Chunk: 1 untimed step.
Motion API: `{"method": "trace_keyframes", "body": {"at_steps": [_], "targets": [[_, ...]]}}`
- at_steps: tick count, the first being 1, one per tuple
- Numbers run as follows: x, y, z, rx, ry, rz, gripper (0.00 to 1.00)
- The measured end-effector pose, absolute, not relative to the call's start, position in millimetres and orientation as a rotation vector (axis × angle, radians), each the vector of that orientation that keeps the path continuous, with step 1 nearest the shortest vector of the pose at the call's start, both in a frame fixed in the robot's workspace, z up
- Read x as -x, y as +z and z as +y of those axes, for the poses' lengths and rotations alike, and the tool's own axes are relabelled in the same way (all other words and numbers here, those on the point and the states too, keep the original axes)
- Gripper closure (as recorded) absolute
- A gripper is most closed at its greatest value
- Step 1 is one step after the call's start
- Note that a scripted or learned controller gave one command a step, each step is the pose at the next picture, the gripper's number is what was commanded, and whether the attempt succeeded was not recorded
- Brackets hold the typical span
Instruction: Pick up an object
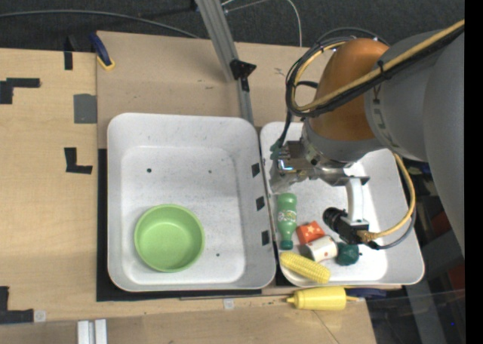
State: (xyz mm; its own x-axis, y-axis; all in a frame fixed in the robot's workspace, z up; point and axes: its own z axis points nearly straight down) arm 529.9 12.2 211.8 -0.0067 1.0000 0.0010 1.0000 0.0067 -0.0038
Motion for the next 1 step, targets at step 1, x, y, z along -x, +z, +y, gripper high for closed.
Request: {"method": "trace_keyframes", "body": {"at_steps": [1], "targets": [[-523.0,224.1,63.4,2.211,0.0,-2.228,1.0]]}}
